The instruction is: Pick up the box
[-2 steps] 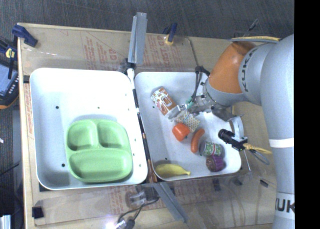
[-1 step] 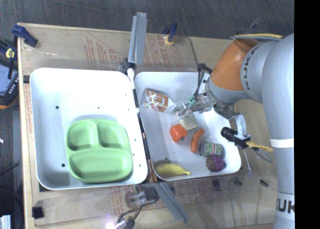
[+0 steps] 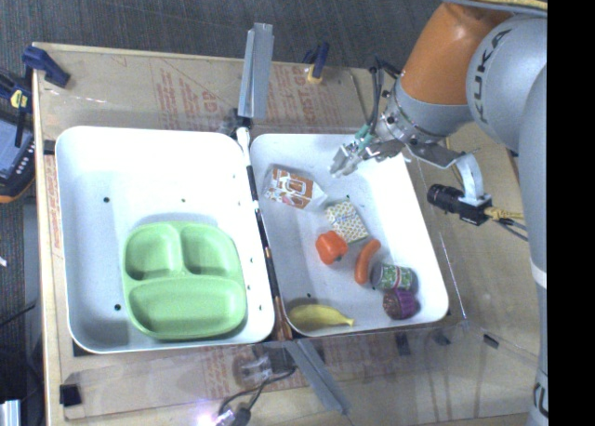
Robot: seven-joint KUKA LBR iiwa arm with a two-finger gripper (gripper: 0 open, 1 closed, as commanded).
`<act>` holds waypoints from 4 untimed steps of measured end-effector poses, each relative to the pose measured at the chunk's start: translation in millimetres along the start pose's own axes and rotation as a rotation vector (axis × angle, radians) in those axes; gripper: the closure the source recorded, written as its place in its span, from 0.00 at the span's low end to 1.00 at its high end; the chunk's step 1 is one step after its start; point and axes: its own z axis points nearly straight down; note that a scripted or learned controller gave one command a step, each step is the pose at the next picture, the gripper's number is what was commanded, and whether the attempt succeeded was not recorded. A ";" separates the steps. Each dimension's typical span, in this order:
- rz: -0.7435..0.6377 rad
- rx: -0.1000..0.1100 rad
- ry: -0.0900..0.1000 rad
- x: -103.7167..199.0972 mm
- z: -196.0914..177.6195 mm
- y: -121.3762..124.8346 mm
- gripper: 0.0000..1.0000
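My gripper (image 3: 342, 162) hovers over the right white bin (image 3: 423, 229), fingers narrow, gripping nothing; the flat orange-and-white printed box (image 3: 289, 188) lies just left, tilted.

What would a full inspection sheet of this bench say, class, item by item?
Surface: wooden bench bearing two shallow white plastic bins, left and right.
Job's things: small printed cardboard box lying in the right bin's far left part.
Clutter: green sectioned plastic tray in left bin; patterned packet, orange ball, carrot, two cans, banana in right bin.
Grippers: end effector over right bin's far edge, apart from box.
Cables: thin cable at wrist.
Surroundings: blue clamps, dark floor.
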 end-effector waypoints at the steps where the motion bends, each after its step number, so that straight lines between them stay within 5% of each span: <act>1: 0.000 0.001 0.000 -0.2 0.5 -0.3 0.00; 2: 0.014 0.004 0.001 -48.6 90.2 -29.0 0.00; 3: -0.028 -0.004 -0.004 -43.8 139.0 -39.7 0.00; 4: -0.031 -0.007 -0.009 -45.6 127.0 -38.5 1.00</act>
